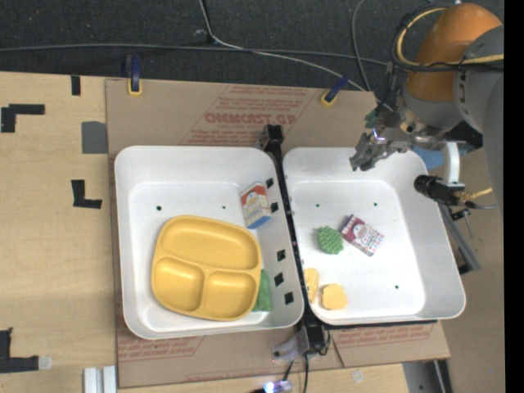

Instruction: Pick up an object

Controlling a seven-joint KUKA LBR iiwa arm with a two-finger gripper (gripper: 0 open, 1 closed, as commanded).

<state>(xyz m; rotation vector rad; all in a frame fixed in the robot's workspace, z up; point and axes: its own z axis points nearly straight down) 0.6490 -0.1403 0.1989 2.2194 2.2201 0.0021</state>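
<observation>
My gripper (366, 155) hangs over the far edge of the right bin (426, 301), with nothing visible between its fingers. Below it on the bin floor lie a green bumpy ball (330, 240), a red and white packet (361, 235) just right of the ball, and a yellow piece (332, 296) with a smaller yellow bit (312, 280) near the front left corner. In the left bin (131, 178) a yellow divided plate (205, 267) fills the middle, a small red, white and blue carton (256, 205) leans at its right wall, and a green thing (264, 292) is wedged beside the plate.
A black divider clip strip (282, 219) runs between the two bins. Both bins rest on a cardboard sheet (237, 113) held by blue and yellow clamps (133, 76). A black cable (246, 47) crosses the dark backdrop. The arm's orange band (450, 47) rises at the upper right.
</observation>
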